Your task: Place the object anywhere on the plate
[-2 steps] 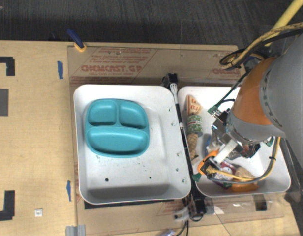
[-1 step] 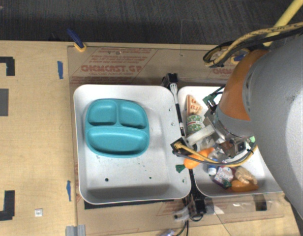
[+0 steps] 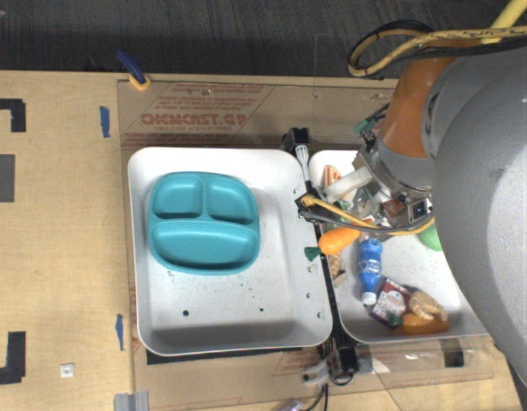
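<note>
The carrot (image 3: 339, 241), lying in the right bin (image 3: 469, 315) beside its left wall under the claw (image 3: 366, 205), whose opening could not be told, looked light, rigid and smooth, best gripped across its thick middle for the plate (image 3: 204, 223).

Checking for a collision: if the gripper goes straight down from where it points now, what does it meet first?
Probably the orange carrot-like toy in the right bin, just below the gripper; depth is unclear.
</note>
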